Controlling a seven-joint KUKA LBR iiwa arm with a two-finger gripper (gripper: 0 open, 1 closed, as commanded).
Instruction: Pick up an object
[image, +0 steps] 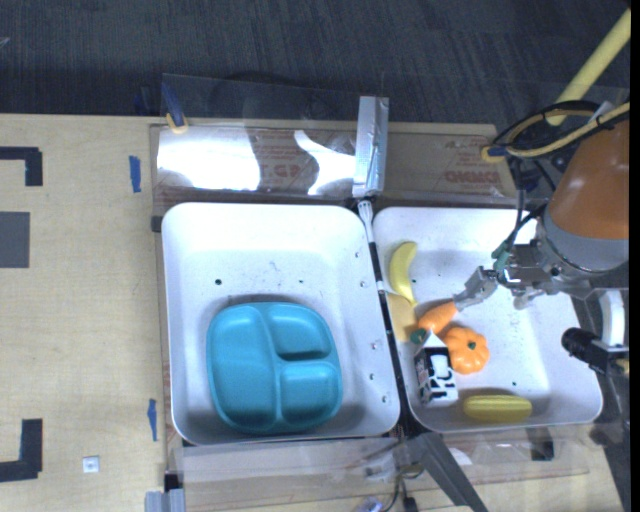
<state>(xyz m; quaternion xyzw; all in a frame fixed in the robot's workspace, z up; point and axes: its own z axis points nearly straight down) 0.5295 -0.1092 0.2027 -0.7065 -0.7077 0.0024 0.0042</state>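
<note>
While tool (478, 288) hovers in right bin (570, 395), near orange pumpkin (466, 350), banana (402, 268)

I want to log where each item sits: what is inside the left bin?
The left bin holds one thing: a blue divided tray with three compartments, lying flat toward the near side. The bin floor beneath the tray is covered, so anything under it cannot be seen.

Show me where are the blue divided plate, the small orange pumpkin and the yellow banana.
Blue divided plastic plate (272, 365): camera view, on the ridge between its compartments.
Small orange pumpkin (466, 351): camera view, on the middle of its body.
Yellow curved banana (402, 270): camera view, on its middle.
</note>
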